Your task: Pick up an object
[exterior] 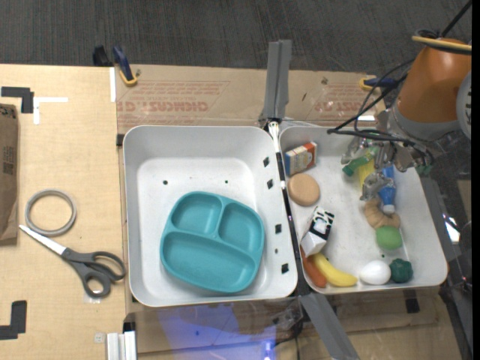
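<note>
Hovering over the right bin [431,223], our claw [379,172] sits low among the clutter — presumably lined up on the blue bottle [387,190] beside it. We cannot tell its state — nothing visibly gripped.

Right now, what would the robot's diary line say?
arm: over right bin | gripper: low among toys, grip unclear | banana: lying in bin | teal plate: left bin
</note>
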